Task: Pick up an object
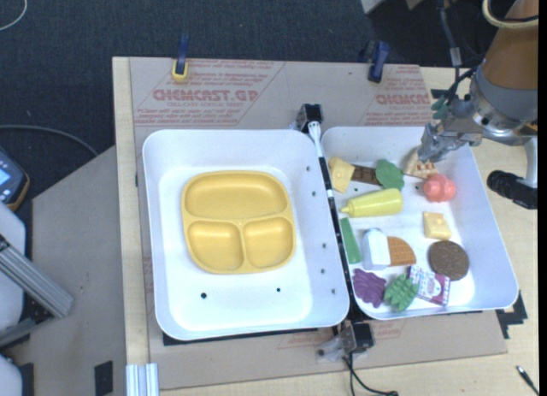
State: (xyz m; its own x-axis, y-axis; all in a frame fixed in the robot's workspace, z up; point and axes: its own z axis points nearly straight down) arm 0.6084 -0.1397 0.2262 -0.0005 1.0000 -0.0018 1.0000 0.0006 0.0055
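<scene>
- Gripper (430, 151): lowered at the right bin's (500, 240) far edge, over a small tan piece (418, 166); finger state cannot be told.
- Other toy foods crowd that bin, offering candidates; yellow tray (238, 218) occupies the left bin (162, 240).

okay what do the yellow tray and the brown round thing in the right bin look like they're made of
Tray: likely molded plastic, smooth and slightly glossy, with soft highlights on its rounded compartment rims. Brown disc: probably plastic or rubbery toy food, matte with a speckled surface like a cookie; the view leaves it open.
</scene>
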